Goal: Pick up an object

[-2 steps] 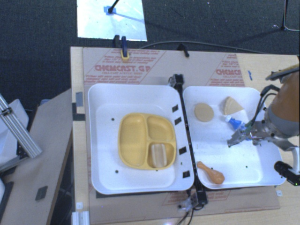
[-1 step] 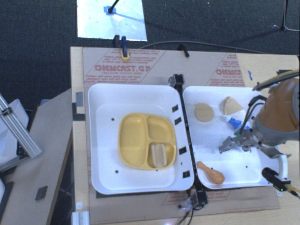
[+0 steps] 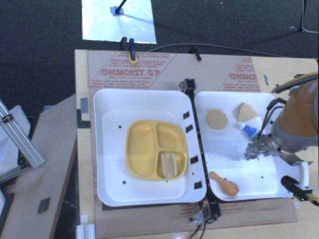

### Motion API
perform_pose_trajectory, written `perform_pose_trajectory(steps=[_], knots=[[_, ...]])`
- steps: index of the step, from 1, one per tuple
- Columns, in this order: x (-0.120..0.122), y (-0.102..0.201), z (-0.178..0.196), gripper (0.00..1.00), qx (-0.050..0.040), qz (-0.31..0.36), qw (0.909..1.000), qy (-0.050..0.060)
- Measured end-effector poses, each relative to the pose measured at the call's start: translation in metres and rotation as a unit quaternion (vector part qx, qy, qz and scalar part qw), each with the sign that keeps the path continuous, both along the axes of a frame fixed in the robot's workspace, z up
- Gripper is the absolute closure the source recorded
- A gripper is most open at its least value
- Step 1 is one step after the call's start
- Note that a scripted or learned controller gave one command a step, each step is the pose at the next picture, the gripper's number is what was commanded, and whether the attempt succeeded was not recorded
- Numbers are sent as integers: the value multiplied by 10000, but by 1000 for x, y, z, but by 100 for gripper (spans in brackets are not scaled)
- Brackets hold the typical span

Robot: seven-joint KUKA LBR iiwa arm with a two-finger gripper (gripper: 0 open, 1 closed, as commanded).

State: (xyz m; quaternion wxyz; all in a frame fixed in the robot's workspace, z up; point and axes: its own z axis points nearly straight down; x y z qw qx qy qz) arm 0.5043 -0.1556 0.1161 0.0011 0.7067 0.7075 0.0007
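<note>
The hand [image 3: 254,151] hangs low over the right bin [image 3: 234,171], near its right wall; whether it is open or closed I cannot tell. Candidates lie around it: a blue piece [image 3: 249,131] just beside it, a tan disc [image 3: 217,119] and a pale wedge [image 3: 246,112] toward the bin's far edge, and a drumstick [image 3: 224,183] at the near edge. The left bin [image 3: 107,133] holds a yellow tray [image 3: 144,143]. This looks like the approach step; next it needs to settle squarely over one item, probably the blue piece.

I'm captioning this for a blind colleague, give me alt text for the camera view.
A grey robot arm's pincer hangs over the right white bin near a round tan disc, a pale wedge and a toy drumstick; the left bin holds a yellow divided tray.
</note>
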Motion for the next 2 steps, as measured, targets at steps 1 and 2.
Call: perform_pose_trajectory(steps=[1, 2], knots=[[8, -9, 53, 100, -11, 11, 10000, -23], [6, -3, 113, 100, -8, 18, 10000, -29]])
